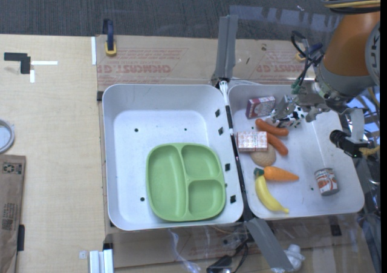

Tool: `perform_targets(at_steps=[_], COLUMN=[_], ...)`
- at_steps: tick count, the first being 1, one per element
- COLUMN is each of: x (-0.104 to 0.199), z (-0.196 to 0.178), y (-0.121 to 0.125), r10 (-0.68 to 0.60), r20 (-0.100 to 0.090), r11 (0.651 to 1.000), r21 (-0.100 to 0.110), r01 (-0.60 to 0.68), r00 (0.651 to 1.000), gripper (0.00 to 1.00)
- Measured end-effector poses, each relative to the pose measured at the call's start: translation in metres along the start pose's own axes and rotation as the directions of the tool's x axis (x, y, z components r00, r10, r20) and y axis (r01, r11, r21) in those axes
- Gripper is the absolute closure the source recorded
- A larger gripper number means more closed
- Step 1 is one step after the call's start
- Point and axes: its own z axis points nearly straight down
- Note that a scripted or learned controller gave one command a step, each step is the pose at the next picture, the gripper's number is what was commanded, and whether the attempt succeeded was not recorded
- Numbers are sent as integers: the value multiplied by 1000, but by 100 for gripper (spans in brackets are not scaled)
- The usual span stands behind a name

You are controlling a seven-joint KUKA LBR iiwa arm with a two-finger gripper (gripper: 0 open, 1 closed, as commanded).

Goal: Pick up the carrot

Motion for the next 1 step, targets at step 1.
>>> perform_targets(at_steps=[1], x=[9], z=[72], y=[-49], r10=[-117], r20=[0], r11=[993], r21=[-1], r01=[117], r00=[993], gripper=[0])
